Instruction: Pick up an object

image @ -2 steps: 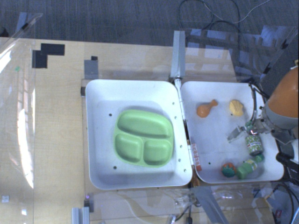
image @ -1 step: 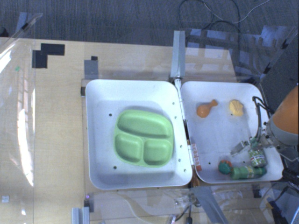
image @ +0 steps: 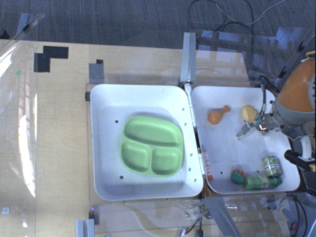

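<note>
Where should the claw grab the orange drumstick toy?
Probably the thin handle end of the orange drumstick, coming straight down from above. It lies flat in the right bin, apart from the other toys, and its handle points up-right, narrower than the round end.

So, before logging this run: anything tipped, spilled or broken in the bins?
Only the green bottle lies on its side along the right bin's near wall; the small can stands upright. Nothing spilled or broken.

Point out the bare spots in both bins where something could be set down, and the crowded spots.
In the right bin, bare floor lies between the orange toy and the green bottle. In the left bin, only a margin rings the green divided plate. Crowded: the right bin's far corner, with the gripper and yellow item, and the near edge, with the bottle and can.
</note>
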You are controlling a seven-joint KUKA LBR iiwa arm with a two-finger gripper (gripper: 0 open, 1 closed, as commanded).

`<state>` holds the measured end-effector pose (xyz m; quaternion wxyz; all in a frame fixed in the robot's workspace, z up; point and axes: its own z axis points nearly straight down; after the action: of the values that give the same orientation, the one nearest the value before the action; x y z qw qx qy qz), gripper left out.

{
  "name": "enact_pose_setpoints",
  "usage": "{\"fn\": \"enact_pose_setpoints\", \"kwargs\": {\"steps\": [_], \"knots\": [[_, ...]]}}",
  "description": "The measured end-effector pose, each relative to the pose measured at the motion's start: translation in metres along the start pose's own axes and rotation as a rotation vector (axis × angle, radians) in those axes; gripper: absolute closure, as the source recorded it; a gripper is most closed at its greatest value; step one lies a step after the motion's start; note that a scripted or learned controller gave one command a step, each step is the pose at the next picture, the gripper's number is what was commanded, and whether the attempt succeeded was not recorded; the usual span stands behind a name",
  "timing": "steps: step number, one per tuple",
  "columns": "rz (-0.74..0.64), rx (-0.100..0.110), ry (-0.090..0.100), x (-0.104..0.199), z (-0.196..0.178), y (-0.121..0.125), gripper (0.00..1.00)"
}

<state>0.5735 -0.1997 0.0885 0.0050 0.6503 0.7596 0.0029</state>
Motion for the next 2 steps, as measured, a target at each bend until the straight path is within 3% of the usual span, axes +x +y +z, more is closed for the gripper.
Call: {"fn": "enact_pose_setpoints", "kwargs": {"steps": [1,2], "knots": [[-0.207,0.002,0.000,-0.017,0.000,0.082,0.00],[-0.214,-0.008,-0.006,-0.016,-0.014,0.086,1.00]]}}
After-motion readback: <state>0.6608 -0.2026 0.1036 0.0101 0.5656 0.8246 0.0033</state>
